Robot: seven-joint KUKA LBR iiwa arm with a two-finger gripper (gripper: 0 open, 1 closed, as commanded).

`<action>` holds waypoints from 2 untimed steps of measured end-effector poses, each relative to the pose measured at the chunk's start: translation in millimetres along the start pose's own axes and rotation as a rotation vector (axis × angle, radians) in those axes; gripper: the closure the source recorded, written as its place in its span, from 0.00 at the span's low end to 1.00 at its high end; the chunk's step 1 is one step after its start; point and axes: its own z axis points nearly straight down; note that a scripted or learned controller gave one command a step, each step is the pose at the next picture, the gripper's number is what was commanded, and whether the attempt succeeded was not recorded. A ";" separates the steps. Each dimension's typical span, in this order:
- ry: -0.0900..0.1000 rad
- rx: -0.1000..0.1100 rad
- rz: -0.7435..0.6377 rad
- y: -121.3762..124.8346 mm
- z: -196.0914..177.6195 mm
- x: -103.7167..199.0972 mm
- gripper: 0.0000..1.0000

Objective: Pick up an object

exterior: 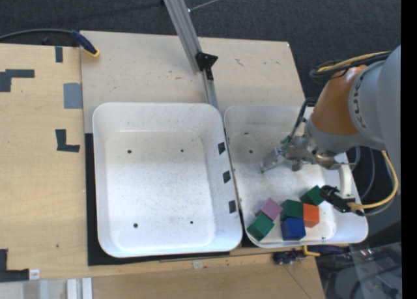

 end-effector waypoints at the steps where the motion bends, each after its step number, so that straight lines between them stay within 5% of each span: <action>1: 0.001 -0.001 -0.001 0.6 -11.9 0.7 1.00; 2: -0.001 -0.009 0.000 5.7 -74.4 2.9 1.00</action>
